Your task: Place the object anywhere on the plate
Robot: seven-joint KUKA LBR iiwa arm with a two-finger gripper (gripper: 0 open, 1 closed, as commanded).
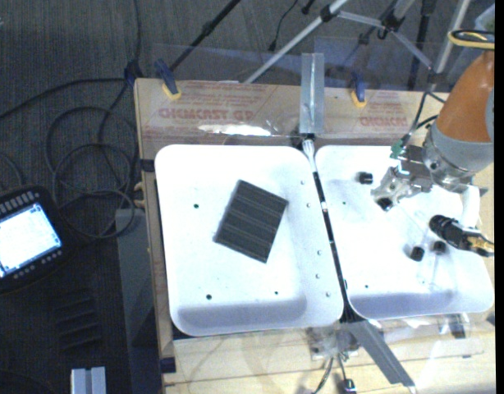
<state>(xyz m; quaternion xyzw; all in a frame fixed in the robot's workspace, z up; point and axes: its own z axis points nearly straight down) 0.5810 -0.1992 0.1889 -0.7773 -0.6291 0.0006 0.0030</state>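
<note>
White plastic is what you see most of: two shallow bins side by side on the wooden bench, parted by a dark seam and a metal strip that stands at their far edge. Look at the left bin and you find the plate, a dark grey ribbed rectangle lying flat near the bin's middle, turned at a slant to the bin walls.

Over the right bin you have the arm coming in from the right, its orange band above the bin's far right corner. The gripper hangs over the far half of that bin, left of its middle. You cannot tell from this view whether the gripper is open or closed, or whether it has anything in it.

A small black piece lies on the floor of the right bin, just beside the gripper on its left and toward the far wall. A second small black piece lies nearer the front, right of the gripper and apart from it. Both are in the right bin, well apart from the plate, and you cannot tell which of them is the object meant.

Two clamps pinch printed cardboard at the bench's far edge, and on the carpet to the left a handheld pendant shows a lit screen among loose black cables
</note>
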